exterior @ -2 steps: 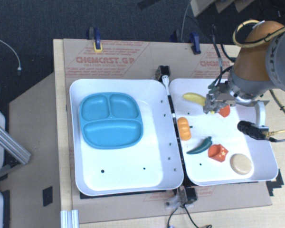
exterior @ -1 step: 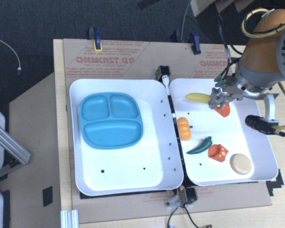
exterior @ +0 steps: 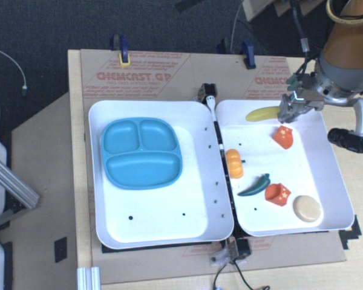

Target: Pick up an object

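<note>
Gripper (exterior: 288, 115) over right bin (exterior: 333, 162): 2 red pieces (exterior: 283, 137), 1 banana (exterior: 261, 114).

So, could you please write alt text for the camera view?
The gripper hangs over the right bin, beside a yellow banana and above a red pepper. The left bin holds a blue divided plate.

From my seat the light reads even and fairly bright, falling from above. Both white bins (exterior: 163, 222) come through clean, nearly washed out, with soft glare along their rims. Shadows are short and faint (the blue tray (exterior: 142, 153) casts a thin one). The dark floor (exterior: 42, 17) goes murky, and the whole picture is a little soft and grainy.
</note>
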`<move>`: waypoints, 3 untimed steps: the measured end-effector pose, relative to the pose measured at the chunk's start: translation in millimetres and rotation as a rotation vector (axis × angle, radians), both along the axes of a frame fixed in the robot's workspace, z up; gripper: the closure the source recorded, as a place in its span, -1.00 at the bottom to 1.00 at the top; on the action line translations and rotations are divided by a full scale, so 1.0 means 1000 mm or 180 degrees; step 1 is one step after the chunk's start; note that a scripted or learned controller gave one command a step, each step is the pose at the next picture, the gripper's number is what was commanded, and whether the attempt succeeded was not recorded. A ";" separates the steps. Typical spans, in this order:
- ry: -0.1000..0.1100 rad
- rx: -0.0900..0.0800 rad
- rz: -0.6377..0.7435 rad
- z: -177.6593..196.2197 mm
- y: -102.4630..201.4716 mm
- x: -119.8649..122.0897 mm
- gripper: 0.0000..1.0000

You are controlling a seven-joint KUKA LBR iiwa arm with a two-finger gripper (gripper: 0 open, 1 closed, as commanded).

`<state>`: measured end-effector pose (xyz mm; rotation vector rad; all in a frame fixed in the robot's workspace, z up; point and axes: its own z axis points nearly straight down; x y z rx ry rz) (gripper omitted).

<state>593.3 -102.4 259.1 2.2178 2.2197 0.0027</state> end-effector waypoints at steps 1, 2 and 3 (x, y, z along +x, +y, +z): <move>0.0017 0.0010 0.0017 -0.014 0.060 0.013 1.00; 0.0003 0.0003 0.0010 -0.012 0.115 0.029 1.00; 0.0004 0.0003 0.0007 -0.031 0.169 0.041 1.00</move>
